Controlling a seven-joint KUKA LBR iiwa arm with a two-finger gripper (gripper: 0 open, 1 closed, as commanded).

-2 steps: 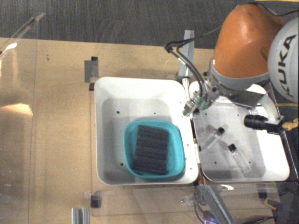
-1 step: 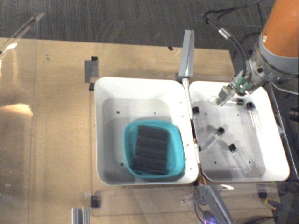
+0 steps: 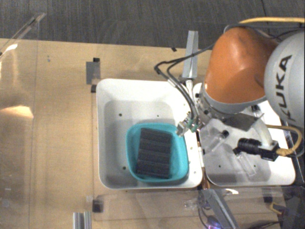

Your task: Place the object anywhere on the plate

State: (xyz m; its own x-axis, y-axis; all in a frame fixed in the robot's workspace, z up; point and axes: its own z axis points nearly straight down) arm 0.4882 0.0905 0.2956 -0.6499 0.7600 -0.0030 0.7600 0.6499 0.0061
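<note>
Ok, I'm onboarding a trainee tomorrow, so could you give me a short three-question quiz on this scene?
1. True or false: the dark ribbed block lies on the teal plate.
2. Which white bin holds the plate: A, on the view's left, or B, on the view's right?
3. Fill in: the arm hangs above the ____ bin.
Key: 1 true; 2 A, the left bin; 3 right, the right bin.
</note>
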